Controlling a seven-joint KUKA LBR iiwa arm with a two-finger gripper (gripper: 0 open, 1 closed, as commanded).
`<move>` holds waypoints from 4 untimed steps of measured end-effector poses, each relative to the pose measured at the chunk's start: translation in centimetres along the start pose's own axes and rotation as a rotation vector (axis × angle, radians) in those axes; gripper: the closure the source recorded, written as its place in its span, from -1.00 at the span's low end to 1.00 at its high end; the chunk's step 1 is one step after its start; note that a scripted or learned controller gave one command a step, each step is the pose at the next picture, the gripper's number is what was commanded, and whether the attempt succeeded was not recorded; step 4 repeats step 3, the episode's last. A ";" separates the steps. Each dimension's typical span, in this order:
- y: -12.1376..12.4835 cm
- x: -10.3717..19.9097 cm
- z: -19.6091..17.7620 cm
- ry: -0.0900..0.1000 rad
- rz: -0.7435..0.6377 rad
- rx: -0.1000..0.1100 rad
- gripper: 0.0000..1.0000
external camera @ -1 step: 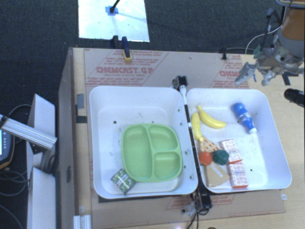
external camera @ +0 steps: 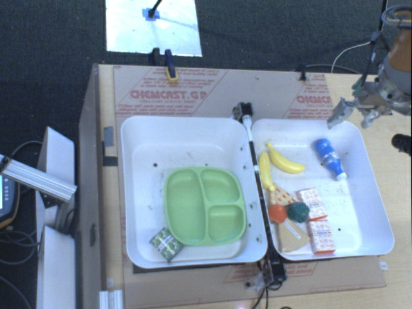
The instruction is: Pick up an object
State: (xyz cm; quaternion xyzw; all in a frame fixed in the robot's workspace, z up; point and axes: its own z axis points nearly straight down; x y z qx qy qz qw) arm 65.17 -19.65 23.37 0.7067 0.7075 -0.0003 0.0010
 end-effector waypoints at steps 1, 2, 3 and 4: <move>1.6 -0.9 13.9 0.003 -0.002 0.003 -1.00; 1.8 -1.0 12.5 -0.001 -0.005 -0.005 1.00; 1.8 7.1 9.2 0.003 -0.004 -0.004 1.00; 1.8 7.1 9.2 0.003 -0.004 -0.004 1.00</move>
